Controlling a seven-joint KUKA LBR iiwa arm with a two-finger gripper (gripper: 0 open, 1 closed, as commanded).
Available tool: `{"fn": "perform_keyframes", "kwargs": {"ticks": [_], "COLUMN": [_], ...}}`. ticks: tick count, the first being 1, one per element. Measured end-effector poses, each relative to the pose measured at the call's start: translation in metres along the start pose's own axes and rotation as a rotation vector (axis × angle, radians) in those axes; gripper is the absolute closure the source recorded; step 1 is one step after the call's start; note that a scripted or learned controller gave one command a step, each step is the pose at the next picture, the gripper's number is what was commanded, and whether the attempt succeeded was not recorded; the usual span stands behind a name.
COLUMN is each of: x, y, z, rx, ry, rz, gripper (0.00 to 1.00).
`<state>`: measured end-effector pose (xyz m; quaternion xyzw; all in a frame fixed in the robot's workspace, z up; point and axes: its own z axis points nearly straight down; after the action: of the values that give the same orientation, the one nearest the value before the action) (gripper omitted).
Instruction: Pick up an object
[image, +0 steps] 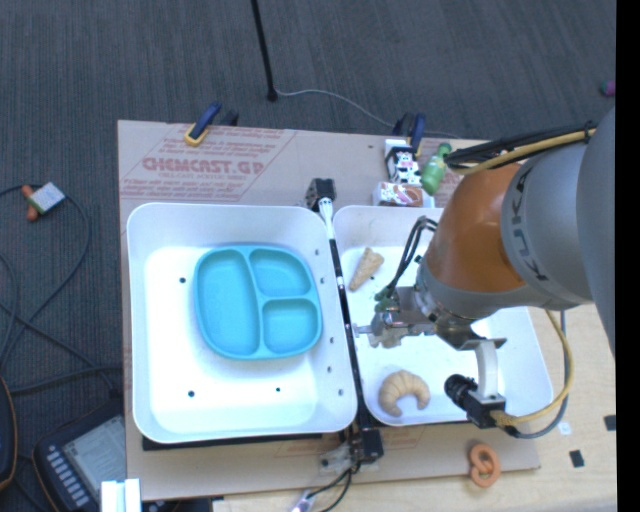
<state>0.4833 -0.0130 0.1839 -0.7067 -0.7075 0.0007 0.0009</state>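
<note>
- Brown board (200, 165) printed with red lettering lies on grey carpet and bears two white bins side by side.
- Left bin (160, 380) holds a blue divided plate (258, 302) at its middle.
- Right bin (530, 370), touching the left bin along a shared edge, holds a croissant (402, 391) near its front rim and a pale cone-shaped piece (366, 267) toward its back.
- Gripper (385, 328) hangs over the right bin, between cone and croissant, touching neither.
- Whether its jaws are parted or closed, I cannot tell.
- An orange ring (484, 464) lies on the board just past the right bin's front rim.

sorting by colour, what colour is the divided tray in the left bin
Light blue tray, clearest in the camera view.
</note>
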Motion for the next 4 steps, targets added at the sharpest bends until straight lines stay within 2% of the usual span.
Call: {"fn": "perform_keyframes", "kwargs": {"ticks": [1,2,3,4], "x": [-0.002,-0.060,0.004,0.005], "y": [0.012,0.000,0.000,0.000], "z": [0.000,0.000,0.000,0.000], "rx": [0.000,-0.001,0.000,0.000], "ry": [0.000,-0.002,0.001,0.000], "rz": [0.000,0.003,0.000,0.000], "gripper": [1.00,1.00,1.00,1.00]}}
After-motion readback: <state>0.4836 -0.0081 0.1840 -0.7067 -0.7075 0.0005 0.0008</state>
